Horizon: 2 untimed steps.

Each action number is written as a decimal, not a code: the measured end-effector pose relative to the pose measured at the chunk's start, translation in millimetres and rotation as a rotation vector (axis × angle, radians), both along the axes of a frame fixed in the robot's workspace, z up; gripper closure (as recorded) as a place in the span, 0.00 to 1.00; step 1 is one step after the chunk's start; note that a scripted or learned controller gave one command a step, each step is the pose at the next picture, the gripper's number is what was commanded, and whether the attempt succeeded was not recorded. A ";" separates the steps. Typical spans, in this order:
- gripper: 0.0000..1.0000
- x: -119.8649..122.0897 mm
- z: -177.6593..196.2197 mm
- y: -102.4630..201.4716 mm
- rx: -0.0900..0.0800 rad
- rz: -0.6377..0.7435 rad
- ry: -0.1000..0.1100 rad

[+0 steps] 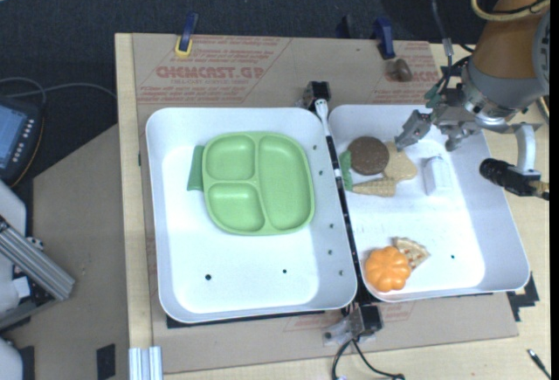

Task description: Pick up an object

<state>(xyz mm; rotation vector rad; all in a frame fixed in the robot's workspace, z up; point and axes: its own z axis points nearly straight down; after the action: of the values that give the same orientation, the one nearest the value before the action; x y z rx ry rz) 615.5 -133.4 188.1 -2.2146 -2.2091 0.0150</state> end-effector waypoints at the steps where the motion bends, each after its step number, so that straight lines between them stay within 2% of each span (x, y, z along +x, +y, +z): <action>1: 0.00 3.2 8.9 0.2 -0.002 0.003 -0.015; 2: 0.00 10.5 -47.9 -4.2 -0.002 0.002 -0.010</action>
<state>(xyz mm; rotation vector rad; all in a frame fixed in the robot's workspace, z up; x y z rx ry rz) 626.0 -137.7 140.3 -2.2176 -2.2174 0.0059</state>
